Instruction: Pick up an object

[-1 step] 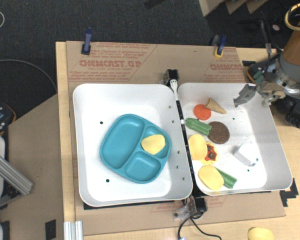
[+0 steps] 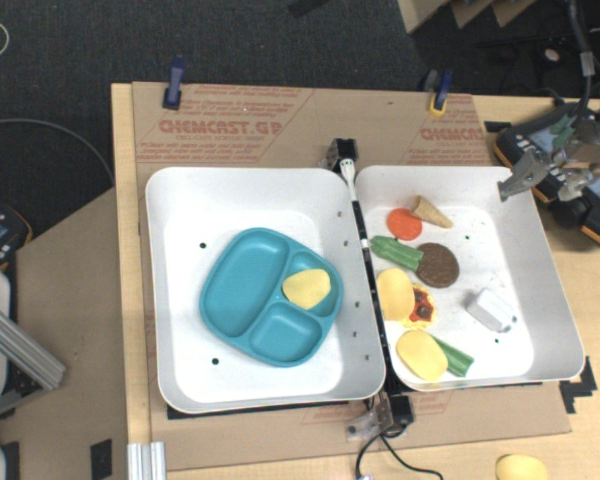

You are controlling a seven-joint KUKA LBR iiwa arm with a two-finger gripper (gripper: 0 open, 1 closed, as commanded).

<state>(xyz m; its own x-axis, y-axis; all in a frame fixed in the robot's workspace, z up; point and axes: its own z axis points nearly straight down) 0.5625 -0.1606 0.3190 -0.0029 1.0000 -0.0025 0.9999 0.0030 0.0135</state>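
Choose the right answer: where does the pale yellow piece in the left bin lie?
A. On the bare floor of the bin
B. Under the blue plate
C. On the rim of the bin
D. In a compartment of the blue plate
D: the pale yellow piece rests in the right-hand compartment of the blue plate, in the left bin.

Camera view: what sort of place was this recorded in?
Likely a robotics lab bench set up for grasping trials: two white bins clamped side by side on a board, toy food such as a brown disc, and loose cables on dark carpet.
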